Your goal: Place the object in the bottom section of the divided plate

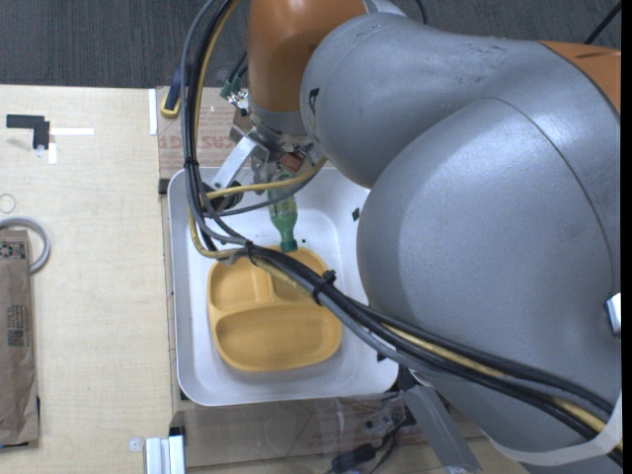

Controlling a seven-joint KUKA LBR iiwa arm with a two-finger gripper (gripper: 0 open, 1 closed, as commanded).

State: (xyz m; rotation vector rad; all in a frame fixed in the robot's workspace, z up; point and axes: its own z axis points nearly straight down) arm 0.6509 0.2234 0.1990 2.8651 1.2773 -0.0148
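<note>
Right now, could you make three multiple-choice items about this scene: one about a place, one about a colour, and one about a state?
1. Where is the plate?
A. in the white bin
B. on the wooden bench
C. on the floor

2. What colour is the object hanging below the gripper?
A. red
B. green
C. blue

3. What lies in the plate's bottom section?
A. the green object
B. a cable
C. nothing yet

Answers:
1 A, the white rim surrounds the yellow plate.
2 B, it is green, just above the plate's top edge.
3 C, its yellow floor shows bare.
</note>
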